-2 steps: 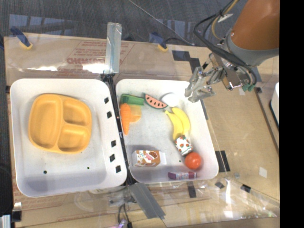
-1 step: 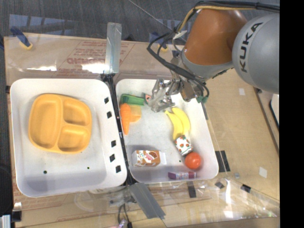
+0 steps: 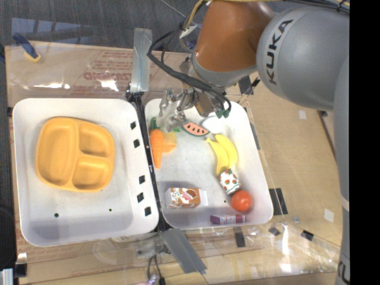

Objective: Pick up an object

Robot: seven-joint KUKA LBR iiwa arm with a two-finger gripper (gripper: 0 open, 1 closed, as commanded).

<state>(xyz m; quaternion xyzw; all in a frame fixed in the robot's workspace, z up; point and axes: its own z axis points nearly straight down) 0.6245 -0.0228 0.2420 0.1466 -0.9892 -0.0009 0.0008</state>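
From your overhead camera, the arm's (image 3: pixel 297 46) bulk and orange band cover the top edge of the right bin (image 3: pixel 255 159), so you cannot see what lies under them there. The gripper (image 3: pixel 171 113) pokes out below the band at the bin's upper left corner, a tangle of metal and cable that is hard to read. You can make out pale fingers pointing down toward the carrot (image 3: pixel 158 145), but whether they are spread or closed, you cannot tell, and nothing shows plainly between them. They seem to hang just above the carrot's green top, perhaps touching it.

In the same bin you have a watermelon slice (image 3: pixel 195 128) just right of the gripper, a banana (image 3: pixel 224 152) below that, a small bottle (image 3: pixel 228 180) touching a tomato (image 3: pixel 241 201), a carton (image 3: pixel 183 198) near the front, and a flat purple packet (image 3: pixel 227 219) against the front wall.

The left bin (image 3: pixel 35 218) holds a yellow divided tray (image 3: pixel 74 154), well apart from the gripper.
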